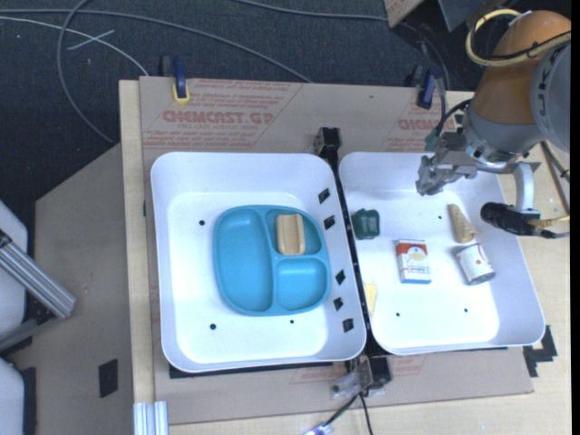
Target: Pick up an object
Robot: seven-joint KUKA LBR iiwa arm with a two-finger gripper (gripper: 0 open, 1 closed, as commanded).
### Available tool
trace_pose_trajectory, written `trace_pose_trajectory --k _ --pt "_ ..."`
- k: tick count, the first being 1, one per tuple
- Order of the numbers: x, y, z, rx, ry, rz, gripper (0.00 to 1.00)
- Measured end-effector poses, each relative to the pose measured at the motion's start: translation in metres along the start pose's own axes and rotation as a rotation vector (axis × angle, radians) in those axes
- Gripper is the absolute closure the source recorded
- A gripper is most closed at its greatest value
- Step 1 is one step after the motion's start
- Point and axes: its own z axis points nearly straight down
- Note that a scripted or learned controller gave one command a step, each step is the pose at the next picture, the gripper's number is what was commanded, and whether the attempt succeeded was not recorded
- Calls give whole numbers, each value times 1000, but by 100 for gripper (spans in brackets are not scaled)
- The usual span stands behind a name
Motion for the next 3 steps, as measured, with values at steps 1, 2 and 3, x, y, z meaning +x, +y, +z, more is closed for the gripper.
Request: trace_pose_trajectory --k 1,2,3 --pt "0 2 -55 -1 0 -1 100" --pt "0 3 -47 7 1 0 100" --pt "52 -1 -39 10 4 -4 100"
